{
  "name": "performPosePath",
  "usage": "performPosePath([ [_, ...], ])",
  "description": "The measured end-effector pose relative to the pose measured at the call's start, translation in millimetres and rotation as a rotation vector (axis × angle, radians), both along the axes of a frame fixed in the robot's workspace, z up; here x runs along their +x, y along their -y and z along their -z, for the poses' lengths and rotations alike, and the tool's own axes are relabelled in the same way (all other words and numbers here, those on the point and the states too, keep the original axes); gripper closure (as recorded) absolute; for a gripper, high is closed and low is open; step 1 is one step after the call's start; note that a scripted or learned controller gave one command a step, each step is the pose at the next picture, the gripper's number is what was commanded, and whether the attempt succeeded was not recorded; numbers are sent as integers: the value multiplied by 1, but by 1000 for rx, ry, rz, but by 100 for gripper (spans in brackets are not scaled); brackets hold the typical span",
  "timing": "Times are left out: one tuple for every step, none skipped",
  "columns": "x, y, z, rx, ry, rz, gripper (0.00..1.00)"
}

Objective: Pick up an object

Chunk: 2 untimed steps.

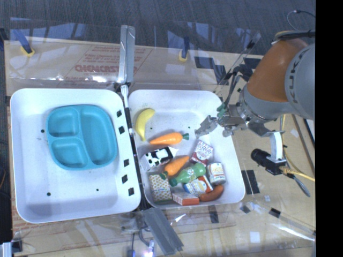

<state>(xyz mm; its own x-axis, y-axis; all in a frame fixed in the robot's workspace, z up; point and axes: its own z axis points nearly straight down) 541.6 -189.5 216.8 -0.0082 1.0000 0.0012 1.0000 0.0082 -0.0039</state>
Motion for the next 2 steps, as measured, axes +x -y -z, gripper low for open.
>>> performPosePath([
  [6,18,120,-6,13,-84,0],
  [4,17,113,-4,6,-89,100],
])
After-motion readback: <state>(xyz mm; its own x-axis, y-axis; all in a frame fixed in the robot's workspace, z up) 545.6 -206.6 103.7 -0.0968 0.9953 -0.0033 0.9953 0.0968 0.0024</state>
